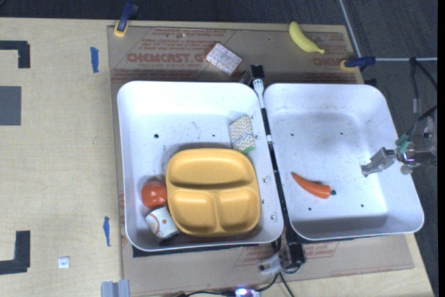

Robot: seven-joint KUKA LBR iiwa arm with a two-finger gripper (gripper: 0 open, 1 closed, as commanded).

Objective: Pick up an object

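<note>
The carrot (312,186) lies flat in the right bin (334,108), a little to the left of the pincer (375,162) and slightly nearer the camera; it looks light, stiff and smooth, so its thick middle seems the best hold. Its long axis runs left to right, with the green end toward the pincer. Whether the pincer is wide or narrow I cannot tell; it carries nothing.

Right bin (327,108) mostly open around carrot (312,186); yellow tray (212,190) crowds left bin (174,104)
</note>
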